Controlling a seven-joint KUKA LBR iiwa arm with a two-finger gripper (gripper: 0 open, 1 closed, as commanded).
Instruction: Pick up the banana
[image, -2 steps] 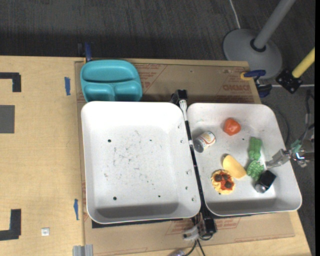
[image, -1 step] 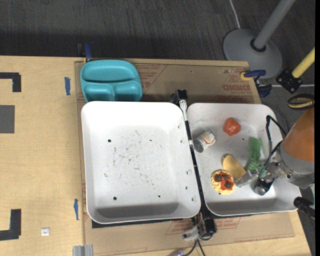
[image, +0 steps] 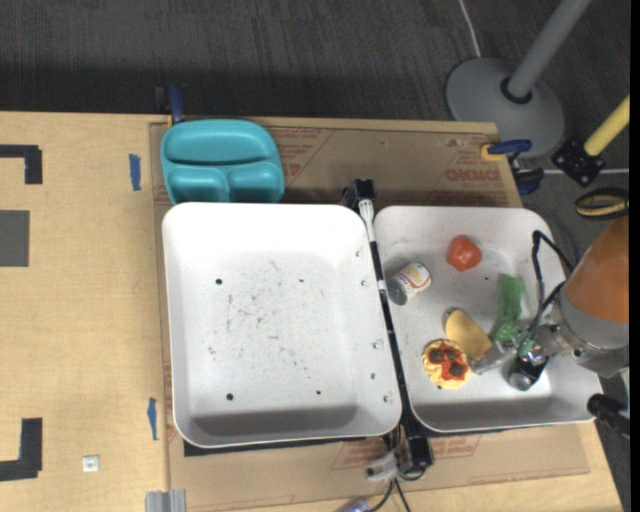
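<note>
The grey arm with its orange band (image: 603, 285) reaches in at three o'clock, low over the right-hand shallow white plastic bin (image: 430, 400). Its metal two-finger jaws (image: 510, 352) sit at about four o'clock within that bin, close to the bin floor; from this slanted view I cannot tell how far apart they are, and nothing can be made out between them.

The pale yellow curved banana (image: 466, 333) lies on the floor of the same bin, just at nine o'clock from the jaws, very near them; whether they touch is unclear. Touching the banana at its seven o'clock end is a small round yellow item with red and dark patches (image: 446, 362). A green elongated soft piece (image: 511, 303) lies at twelve o'clock from the jaws, partly under the wrist. A red rounded tomato-like ball (image: 463, 252) sits toward the bin's twelve o'clock side, and a small white and grey cylinder (image: 409, 280) lies tilted near the bin's ten o'clock wall.

The left-hand shallow white bin (image: 200, 400) adjoins it at nine o'clock. A teal divided plastic tray (image: 222, 160) rests on the bench (image: 70, 330) at the left bin's twelve o'clock edge.
</note>
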